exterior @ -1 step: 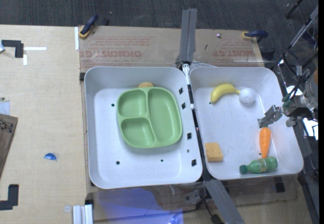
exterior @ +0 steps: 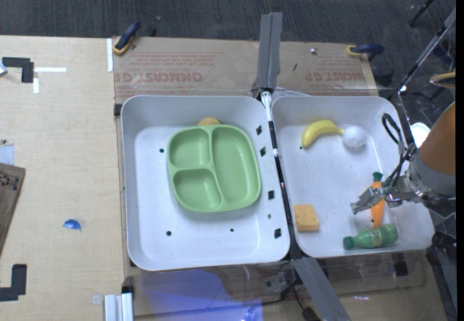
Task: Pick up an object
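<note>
At lower right of the frame, the gripper (exterior: pixel 372 201) hung low in the right bin (exterior: pixel 330 167), fingers spread around an orange carrot (exterior: pixel 377 209). Grasping seemed underway; next it needed to close, then lift.

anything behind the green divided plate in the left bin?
Yes: a small yellow-orange object peeks out past the far rim of the green divided plate in the left bin. The plate covers most of it, so I can't tell what it is.
</note>
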